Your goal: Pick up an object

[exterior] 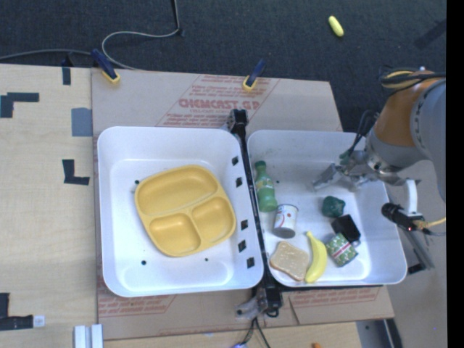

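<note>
Camera view:
Gripper (335, 177): hung low over the right bin (377, 270), fingers spread apart, nothing between them.
Right bin contents: green bottle (264, 187) by the left wall, can (285, 220), sandwich (290, 259), banana (317, 257), dark green object (333, 206) just below the gripper, black block (346, 228).
Left bin (116, 216): held a yellow divided tray (185, 209).

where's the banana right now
The banana lies near the front edge of the right bin, between the slice of bread and a green packet.
</note>
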Tool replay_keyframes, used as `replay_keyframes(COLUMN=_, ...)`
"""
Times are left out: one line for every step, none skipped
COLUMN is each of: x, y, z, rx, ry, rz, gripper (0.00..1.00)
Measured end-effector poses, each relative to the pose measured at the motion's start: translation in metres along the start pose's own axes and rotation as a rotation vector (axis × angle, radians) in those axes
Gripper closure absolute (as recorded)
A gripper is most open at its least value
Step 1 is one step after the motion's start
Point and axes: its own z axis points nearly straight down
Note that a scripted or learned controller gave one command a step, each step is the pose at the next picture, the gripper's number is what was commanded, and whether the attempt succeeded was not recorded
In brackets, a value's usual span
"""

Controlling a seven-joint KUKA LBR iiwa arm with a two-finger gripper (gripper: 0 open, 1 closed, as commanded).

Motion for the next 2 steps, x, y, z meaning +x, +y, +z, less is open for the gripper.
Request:
replay_keyframes(x=0.0486, y=-0.043, z=0.0003, rx=0.002, ry=0.0, rz=0.001, gripper=0.0)
replay_keyframes(x=0.048, y=-0.0425, z=-0.0097, rx=0.001, ry=-0.001, rz=0.001, gripper=1.0)
